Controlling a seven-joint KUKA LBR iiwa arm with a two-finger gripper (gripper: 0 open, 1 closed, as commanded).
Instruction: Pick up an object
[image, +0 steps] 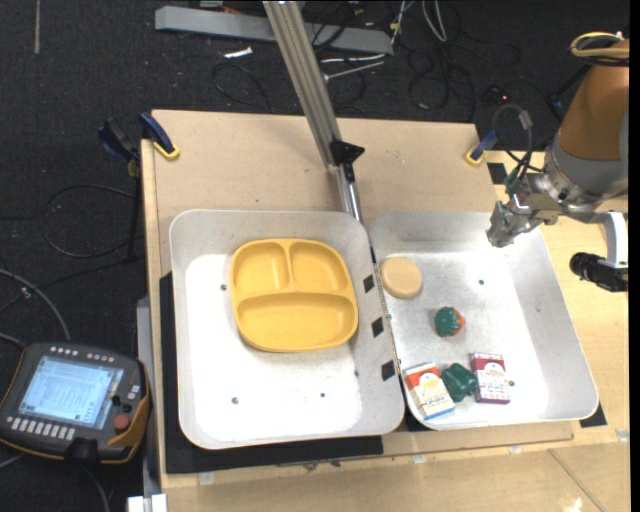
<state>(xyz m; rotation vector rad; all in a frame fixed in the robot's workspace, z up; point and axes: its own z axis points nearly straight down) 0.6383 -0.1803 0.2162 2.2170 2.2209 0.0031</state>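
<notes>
Reaching in from the right edge of the frame, the arm (590, 110) ends in a claw (503, 228) that hangs over the upper right corner of the right bin (530, 300); whether the claw is open or closed cannot be told, and no object is seen in it. Two white bins sit side by side on the desk (250, 165). The left bin (200, 390) carries a yellow divided plate (294, 295) with three compartments, placed in its upper middle. The right bin carries five objects: a tan round disc (402, 277) near its upper left, a small green and red ball (449, 321) at its centre, and along its lower edge a white and red carton (429, 390), a dark green lump (460, 380) touching that carton, and a red and white box (490, 378) just beside the lump. Printing on the carton and box is too small to read. At lower left of the frame, off the desk, lies a pendant (70, 400) with a lit screen; its text is illegible.
</notes>
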